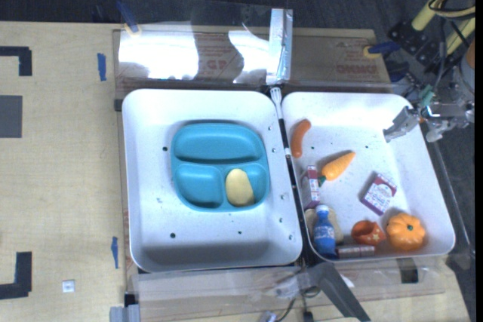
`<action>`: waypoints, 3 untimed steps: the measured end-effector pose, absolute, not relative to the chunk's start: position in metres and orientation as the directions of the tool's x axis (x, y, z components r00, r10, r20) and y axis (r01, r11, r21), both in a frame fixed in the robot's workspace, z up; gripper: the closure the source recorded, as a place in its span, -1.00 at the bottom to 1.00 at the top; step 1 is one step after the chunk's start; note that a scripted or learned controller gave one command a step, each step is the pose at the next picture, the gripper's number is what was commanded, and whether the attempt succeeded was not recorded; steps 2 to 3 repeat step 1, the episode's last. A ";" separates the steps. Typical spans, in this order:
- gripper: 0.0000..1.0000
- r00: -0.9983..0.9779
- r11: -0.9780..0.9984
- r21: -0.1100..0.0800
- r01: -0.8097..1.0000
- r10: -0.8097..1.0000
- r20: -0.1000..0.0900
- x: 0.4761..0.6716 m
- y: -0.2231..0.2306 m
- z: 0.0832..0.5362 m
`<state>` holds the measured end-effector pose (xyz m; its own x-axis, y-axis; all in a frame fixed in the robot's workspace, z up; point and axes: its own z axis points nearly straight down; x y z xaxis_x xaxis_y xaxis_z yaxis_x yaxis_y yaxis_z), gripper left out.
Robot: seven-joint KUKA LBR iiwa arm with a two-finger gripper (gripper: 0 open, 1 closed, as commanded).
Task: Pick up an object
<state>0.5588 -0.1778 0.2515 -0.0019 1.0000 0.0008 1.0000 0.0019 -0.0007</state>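
Bins, two, white and shallow, side by side. Left bin (143, 237): blue divided tray (219, 162) with a yellowish egg-shaped piece (239, 186) in its 5 o'clock compartment.

Right bin (438, 192): small toy foods.
- Pumpkin (406, 231), orange, at 5 o'clock; likely light, hard and round, so it may slip.
- Carrot (337, 165), near centre, lying clear of the rest; probably rigid and light. Best taken across its middle; the easiest pick, I judge.
- Sausage-like piece (299, 137), 10 o'clock, close to the wall.
- Blue bottle (324, 230), 7 o'clock, crowded against the wall.
- Purple packet (378, 193), flat, hard to get under.
- Red tomato-like piece (366, 231), touching the pumpkin.

Gripper (411, 121), at the bin's 2 o'clock rim, holds nothing; I cannot tell its opening.
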 end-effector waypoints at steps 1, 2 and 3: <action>-1.00 -0.073 0.073 -0.008 0.997 0.997 0.003 0.565 -0.120 0.154; -1.00 -0.073 0.073 -0.008 0.997 0.997 0.003 0.565 -0.120 0.154; -1.00 -0.073 0.073 -0.008 0.997 0.997 0.003 0.565 -0.120 0.154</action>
